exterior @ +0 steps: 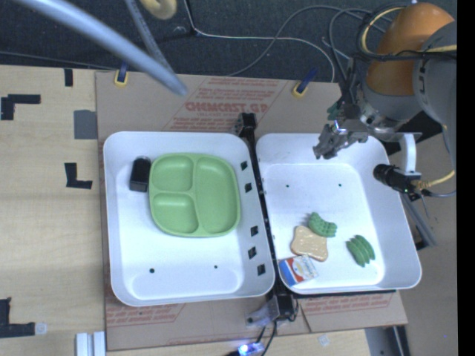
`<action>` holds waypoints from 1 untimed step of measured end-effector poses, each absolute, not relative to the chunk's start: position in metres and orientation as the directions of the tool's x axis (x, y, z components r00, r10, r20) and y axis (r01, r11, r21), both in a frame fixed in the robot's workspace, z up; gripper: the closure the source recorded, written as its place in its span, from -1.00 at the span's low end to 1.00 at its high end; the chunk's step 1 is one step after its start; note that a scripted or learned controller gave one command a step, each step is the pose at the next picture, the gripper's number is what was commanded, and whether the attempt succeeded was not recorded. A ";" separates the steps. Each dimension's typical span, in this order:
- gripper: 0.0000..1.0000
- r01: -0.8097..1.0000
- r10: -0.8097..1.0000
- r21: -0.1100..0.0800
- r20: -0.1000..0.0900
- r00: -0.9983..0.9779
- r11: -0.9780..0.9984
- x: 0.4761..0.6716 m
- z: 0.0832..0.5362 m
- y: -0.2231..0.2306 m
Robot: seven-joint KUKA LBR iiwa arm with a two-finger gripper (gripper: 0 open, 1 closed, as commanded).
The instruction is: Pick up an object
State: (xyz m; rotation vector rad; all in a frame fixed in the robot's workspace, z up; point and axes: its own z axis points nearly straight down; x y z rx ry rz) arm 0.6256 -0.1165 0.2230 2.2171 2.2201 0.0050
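In the right bin lie a tan toast-shaped piece, a green ridged piece touching its top, a second green piece further right, and a small red, white and blue packet at the front edge. My gripper hangs over the bin's back right corner, well apart from all of them, with nothing seen between its fingers. Whether the fingers stand apart is too dark and small to make out.
The left bin holds a green divided plate and a small black block at the plate's left. A black divider with clips separates the bins. Cables run behind them. A black fitting sticks out near the right bin's rim.
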 end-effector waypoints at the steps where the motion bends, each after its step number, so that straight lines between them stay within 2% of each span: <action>1: 1.00 1.000 1.000 0.004 0.000 -0.002 0.002 0.631 0.267 -0.114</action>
